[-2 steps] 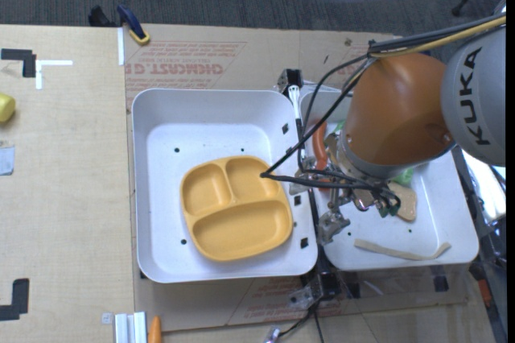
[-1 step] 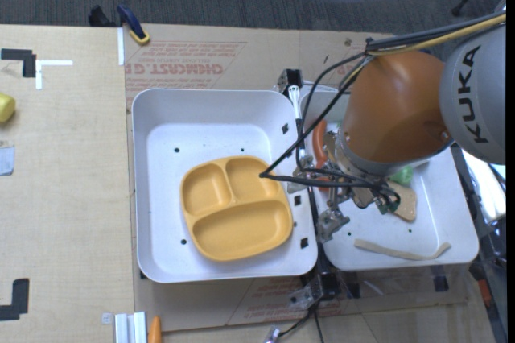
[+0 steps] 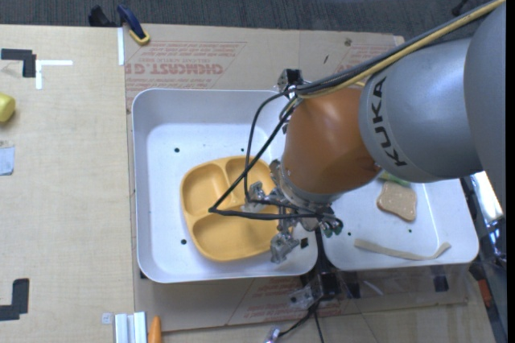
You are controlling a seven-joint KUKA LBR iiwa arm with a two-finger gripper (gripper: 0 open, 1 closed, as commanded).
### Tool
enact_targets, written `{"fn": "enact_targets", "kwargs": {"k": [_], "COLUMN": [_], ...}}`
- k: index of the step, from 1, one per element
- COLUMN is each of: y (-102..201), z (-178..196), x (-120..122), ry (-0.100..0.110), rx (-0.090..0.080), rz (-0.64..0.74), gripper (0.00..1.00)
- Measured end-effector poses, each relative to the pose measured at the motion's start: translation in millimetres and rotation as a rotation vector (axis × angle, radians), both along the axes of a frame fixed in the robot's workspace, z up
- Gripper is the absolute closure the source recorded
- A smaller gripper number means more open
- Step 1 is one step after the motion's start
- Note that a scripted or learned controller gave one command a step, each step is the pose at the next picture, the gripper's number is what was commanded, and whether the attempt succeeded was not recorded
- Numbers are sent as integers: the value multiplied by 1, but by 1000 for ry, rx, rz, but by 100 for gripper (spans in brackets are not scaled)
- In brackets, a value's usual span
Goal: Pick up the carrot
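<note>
My gripper hangs low over the front right corner of the left bin, just past the right edge of a yellow divided plate. The grey arm with its orange band reaches in from the right. It covers the right part of the left bin, the wall between the bins and much of the right bin. Nothing can be made out between the gripper's tips from this angle.
The right bin holds a tan slice like toast and a pale long strip. A yellow object lies on the bench at far left. Black cables loop over the plate. A blue clamp sits at the back.
</note>
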State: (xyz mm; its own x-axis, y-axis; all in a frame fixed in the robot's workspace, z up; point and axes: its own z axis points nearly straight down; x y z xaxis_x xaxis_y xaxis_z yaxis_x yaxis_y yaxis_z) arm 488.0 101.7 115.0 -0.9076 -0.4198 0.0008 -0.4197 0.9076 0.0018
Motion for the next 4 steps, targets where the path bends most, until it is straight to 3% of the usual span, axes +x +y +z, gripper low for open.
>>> {"fn": "enact_targets", "kwargs": {"k": [1,2,3,4], "y": [0,4,36,36], "z": [9,32,53,62], "x": [0,15,3,4], "ry": [3,-5,-4,-7], "rx": [-1,0,0,1], "rz": [-1,13,-145,-145], "gripper": [100,100,100,100]}}
